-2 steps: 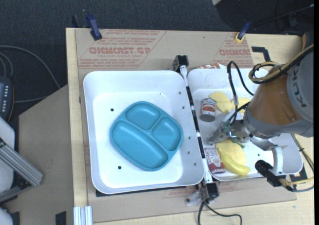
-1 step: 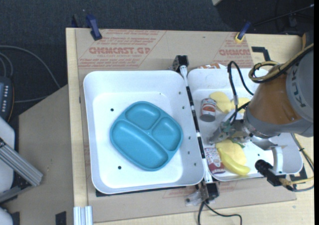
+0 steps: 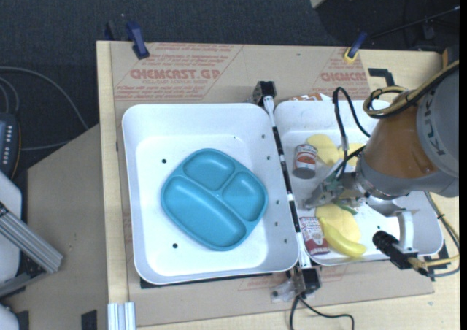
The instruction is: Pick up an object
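My gripper (image 3: 330, 193) is low inside the right bin (image 3: 292, 113), reaching in from the right on the grey arm with its orange band (image 3: 398, 147). Just below the gripper lies a yellow banana (image 3: 341, 228). A small can with a red label (image 3: 305, 160) stands up and to the left of the gripper. A yellow rounded object (image 3: 322, 147) sits beside the can, partly hidden by cables. A flat red and white packet (image 3: 311, 234) lies against the bin's left wall, left of the banana. The arm hides the right half of this bin.
The left bin (image 3: 146, 175) holds a blue divided plate (image 3: 213, 197). A black divider strip (image 3: 281, 168) runs between the bins. Black cables (image 3: 343, 113) loop over the right bin's back. Blue clamps (image 3: 136, 39) grip the bench's far edge.
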You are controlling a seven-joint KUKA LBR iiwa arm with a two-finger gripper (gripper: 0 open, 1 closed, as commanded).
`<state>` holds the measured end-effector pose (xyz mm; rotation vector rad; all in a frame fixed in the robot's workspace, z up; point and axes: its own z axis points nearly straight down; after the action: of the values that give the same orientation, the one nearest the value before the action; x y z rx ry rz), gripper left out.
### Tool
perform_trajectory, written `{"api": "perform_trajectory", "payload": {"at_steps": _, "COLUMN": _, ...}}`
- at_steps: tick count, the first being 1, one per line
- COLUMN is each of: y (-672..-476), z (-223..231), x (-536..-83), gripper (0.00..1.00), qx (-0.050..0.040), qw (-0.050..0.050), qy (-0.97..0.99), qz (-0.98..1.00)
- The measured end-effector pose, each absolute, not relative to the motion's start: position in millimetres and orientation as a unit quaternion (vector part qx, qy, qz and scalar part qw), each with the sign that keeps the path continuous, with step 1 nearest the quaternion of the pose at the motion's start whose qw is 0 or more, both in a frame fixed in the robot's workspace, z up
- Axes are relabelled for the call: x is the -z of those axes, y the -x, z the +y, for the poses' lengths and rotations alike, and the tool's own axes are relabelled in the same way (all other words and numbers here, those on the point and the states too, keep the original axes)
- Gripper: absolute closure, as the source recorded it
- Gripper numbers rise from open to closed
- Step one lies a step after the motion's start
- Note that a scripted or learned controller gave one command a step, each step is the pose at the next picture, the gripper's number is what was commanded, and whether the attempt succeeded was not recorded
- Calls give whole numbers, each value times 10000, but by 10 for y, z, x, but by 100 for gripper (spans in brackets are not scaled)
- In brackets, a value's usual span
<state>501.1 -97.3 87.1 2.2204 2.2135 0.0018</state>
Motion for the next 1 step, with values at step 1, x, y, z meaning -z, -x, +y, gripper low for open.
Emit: {"api": "perform_trajectory", "payload": {"at_steps": 1, "y": -4865, "z": -953, "x": -884, "gripper": 0, "qx": -37, "qw": 75, "qy": -7070, "qz": 7072}}
